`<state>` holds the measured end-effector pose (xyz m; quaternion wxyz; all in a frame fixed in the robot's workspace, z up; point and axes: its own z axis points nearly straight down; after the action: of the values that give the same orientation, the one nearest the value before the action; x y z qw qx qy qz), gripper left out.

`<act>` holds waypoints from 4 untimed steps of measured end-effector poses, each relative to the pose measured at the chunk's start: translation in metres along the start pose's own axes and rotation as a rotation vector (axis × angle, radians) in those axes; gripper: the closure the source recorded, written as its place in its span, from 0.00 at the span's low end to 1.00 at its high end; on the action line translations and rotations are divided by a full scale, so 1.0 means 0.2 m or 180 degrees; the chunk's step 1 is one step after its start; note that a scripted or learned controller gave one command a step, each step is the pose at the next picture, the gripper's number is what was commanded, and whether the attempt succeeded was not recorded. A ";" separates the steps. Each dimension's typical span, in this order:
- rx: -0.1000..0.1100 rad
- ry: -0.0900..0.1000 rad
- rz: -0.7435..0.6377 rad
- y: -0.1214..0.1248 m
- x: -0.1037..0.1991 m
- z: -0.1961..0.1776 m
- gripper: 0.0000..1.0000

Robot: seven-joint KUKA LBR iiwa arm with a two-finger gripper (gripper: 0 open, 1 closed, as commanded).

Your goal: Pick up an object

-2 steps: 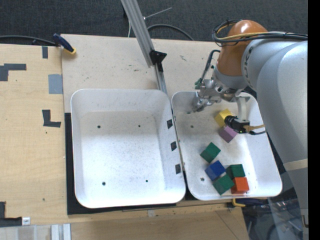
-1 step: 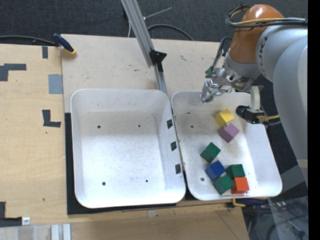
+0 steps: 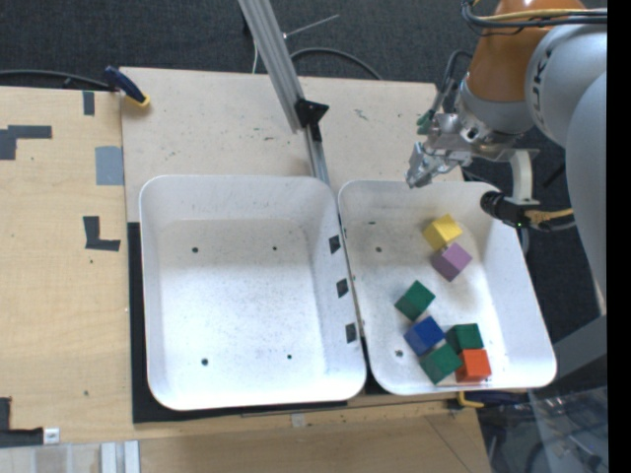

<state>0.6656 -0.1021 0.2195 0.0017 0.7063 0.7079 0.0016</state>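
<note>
The pincer (image 3: 426, 171) hangs over the far rim of the right bin (image 3: 513, 264); whether it is wide or narrow cannot be told, and nothing shows gripped in it. In that bin, a yellow cube (image 3: 443, 230) touches a purple cube (image 3: 454, 261) near the far edge. Toward the near edge sit a green cube (image 3: 415, 300), a blue cube (image 3: 425, 335), what look like two more green cubes, and an orange cube (image 3: 475, 365).

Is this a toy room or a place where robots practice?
Probably a robot lab: the gripper hangs over a white bin of small coloured blocks, beside another bin on a taped workbench.
</note>
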 end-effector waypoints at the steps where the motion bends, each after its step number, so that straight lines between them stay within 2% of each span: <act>1: -0.0003 -0.0002 0.0002 -0.03 0.00 -0.31 1.00; 2: 0.0027 0.0002 -0.0004 -0.13 0.20 -0.23 1.00; 4: 0.0026 0.0004 -0.0009 -0.31 0.62 -0.20 1.00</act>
<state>0.6023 0.0218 0.2585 -0.0016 0.7053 0.7089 -0.0009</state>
